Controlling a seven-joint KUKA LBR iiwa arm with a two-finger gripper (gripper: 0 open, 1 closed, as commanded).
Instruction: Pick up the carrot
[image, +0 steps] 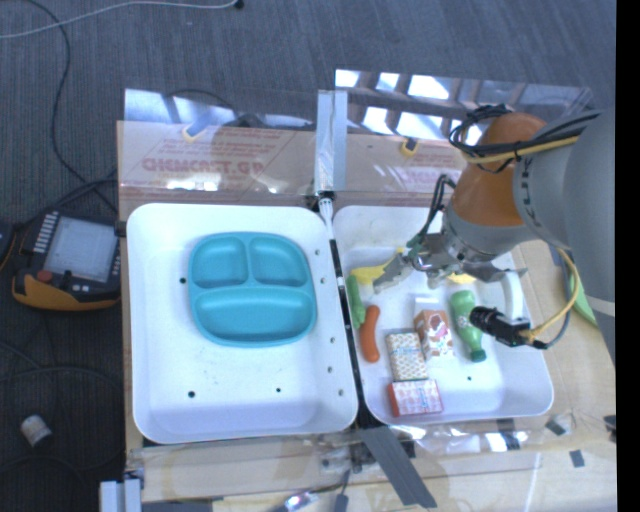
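Note:
The carrot is a short orange stick lying lengthwise near the left wall of the right bin. My gripper hangs over the upper middle of that bin, up and to the right of the carrot and apart from it. Its fingers are spread open, and nothing is between them. The left fingertip is close to a yellow item.
A green vegetable lies just above the carrot against the bin wall. A green bottle-like item and three patterned packets lie to the carrot's right. The left bin holds a blue divided plate.

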